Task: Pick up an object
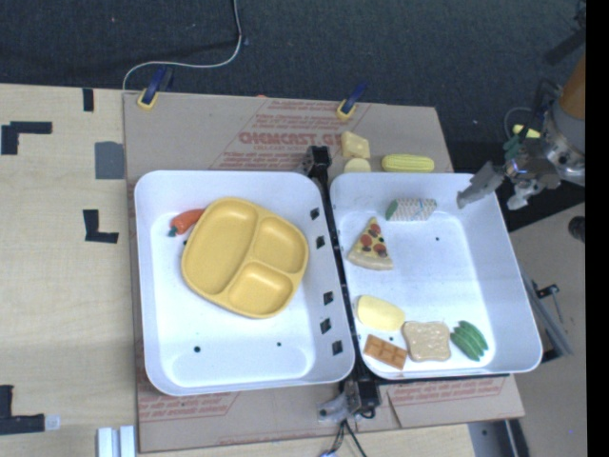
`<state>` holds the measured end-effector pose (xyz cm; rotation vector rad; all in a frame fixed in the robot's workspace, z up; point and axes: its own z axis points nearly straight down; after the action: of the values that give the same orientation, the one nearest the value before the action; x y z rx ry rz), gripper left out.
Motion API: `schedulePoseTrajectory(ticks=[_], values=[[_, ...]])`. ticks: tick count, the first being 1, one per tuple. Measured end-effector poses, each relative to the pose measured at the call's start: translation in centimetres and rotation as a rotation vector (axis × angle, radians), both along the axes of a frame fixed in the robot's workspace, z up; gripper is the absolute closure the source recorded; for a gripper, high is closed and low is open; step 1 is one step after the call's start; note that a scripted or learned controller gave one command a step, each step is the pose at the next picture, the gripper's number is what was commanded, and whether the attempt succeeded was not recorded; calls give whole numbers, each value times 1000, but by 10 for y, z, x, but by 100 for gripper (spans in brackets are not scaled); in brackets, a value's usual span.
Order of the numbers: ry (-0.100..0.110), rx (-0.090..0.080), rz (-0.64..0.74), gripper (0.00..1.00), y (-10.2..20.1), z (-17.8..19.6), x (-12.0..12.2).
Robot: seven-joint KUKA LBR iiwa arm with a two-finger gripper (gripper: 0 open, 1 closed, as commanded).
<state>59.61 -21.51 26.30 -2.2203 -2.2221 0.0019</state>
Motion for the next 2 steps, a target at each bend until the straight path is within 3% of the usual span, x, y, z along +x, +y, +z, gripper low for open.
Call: schedulePoseTrajectory(ticks=[1, 2], values=[[4, 2, 6, 0, 52, -77, 51], [3, 2, 6, 0, 105, -110, 71]])
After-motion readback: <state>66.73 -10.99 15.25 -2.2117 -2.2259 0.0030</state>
